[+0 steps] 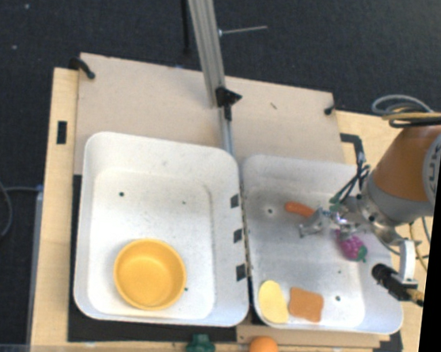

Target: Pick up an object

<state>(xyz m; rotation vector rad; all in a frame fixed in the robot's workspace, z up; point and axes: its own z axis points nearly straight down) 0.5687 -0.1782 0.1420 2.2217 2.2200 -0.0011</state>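
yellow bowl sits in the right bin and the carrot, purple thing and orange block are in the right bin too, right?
Not quite: the camera view shows the yellow bowl in the left bin, not the right one. The carrot, purple thing and orange block are in the right bin, as you said.
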